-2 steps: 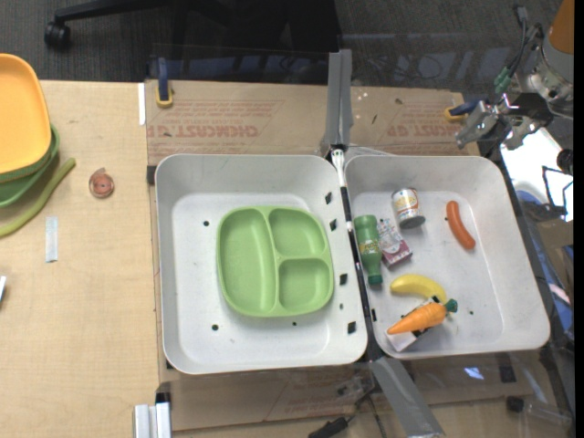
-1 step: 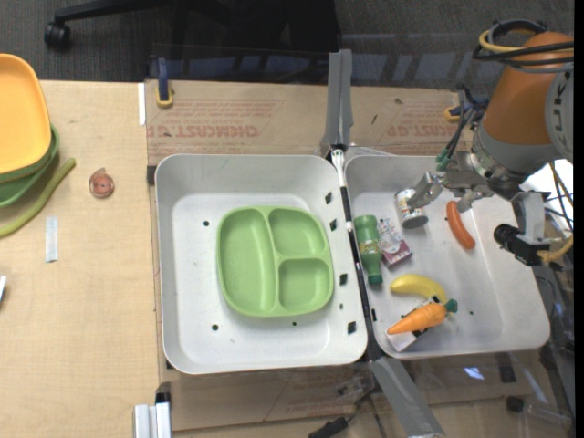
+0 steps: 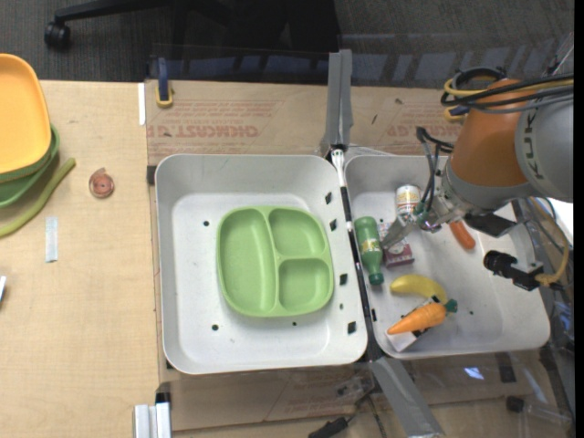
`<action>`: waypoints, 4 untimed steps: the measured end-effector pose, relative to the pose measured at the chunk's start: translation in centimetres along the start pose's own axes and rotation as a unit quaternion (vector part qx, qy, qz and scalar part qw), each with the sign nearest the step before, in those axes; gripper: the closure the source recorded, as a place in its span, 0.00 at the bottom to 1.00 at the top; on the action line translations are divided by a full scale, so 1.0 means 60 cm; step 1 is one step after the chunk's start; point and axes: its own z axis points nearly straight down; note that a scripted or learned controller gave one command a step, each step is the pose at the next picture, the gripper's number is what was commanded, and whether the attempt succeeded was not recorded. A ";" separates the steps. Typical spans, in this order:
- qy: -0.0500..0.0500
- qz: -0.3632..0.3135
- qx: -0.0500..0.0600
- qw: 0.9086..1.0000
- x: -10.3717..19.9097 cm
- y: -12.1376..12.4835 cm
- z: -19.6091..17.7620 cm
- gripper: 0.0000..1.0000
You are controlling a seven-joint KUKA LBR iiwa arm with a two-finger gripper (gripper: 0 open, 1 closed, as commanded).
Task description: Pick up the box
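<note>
Lying flat in the right bin (image 3: pixel 511 331) beside the green bottle (image 3: pixel 369 247), the small dark box (image 3: pixel 400 256) looks light and stiff, best pinched across its short sides; the gripper (image 3: pixel 399 234) hovers at it, its opening impossible to tell.

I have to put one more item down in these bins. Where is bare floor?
Bare floor rings the green tray in the left bin. In the right bin, only the far-right floor beyond the carrot is free; bottle, box, banana and pincer crowd its left.
</note>
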 end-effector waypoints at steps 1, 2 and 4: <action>-0.001 -0.109 -0.004 0.994 -0.033 0.027 0.014 0.00; -0.002 -0.078 -0.003 0.997 -0.028 0.025 0.014 0.00; -0.003 0.025 -0.005 1.000 -0.001 0.000 0.013 0.00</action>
